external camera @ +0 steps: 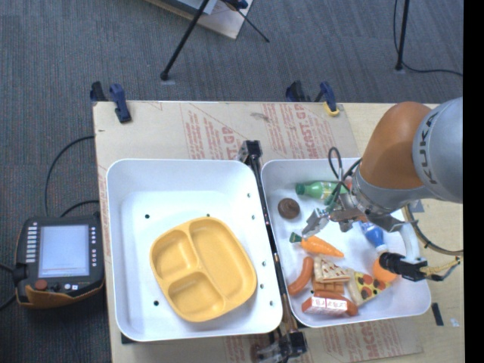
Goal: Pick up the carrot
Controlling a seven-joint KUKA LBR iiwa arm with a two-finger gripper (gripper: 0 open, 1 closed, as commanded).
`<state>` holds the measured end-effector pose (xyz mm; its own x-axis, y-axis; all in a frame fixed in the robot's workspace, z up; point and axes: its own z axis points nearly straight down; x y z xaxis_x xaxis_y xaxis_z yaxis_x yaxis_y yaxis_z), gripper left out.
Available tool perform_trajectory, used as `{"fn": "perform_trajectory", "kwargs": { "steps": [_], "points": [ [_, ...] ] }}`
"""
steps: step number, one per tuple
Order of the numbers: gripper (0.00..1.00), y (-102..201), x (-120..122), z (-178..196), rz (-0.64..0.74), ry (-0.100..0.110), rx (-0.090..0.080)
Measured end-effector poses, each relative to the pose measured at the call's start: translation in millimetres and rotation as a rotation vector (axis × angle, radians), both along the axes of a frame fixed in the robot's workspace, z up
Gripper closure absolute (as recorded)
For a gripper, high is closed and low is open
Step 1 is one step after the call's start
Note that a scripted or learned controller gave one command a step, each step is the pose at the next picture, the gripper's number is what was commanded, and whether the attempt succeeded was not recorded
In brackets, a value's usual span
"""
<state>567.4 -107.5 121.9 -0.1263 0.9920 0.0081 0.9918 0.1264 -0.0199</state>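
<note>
- Carrot (pixel 321 245): in right bin (pixel 420 302), abt centre, lying flat, green stub end twd left bin (pixel 119 203).
- Hand (pixel 330 216) just above/beside carrot, fingers apart, nothing betw them.
- Prob light, stiff plastic toy, smooth, tapered – may slip; grip across thick mid-body.
- Waffle (pixel 328 269) & sausage (pixel 301 275) close by twd bin's near edge.
- Yellow tray (pixel 203 268): glossy, 3 compartments.

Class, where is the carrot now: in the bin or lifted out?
In the bin. The carrot lies flat on the floor of the right bin, just below the gripper, beside the waffle.
</note>
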Motion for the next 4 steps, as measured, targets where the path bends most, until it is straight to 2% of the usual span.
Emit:
{"fn": "perform_trajectory", "kwargs": {
  "steps": [1,2,3,4],
  "points": [
    [0.00,12,-37,-30,-0.126,-0.035,-0.010],
    [1.00,13,-42,-27,-0.136,-0.014,-0.003],
    [1.00,22,19,-35,-0.435,-0.014,-0.008],
    [1.00,89,-15,68,-0.599,-0.017,-0.007]
  ]
}}
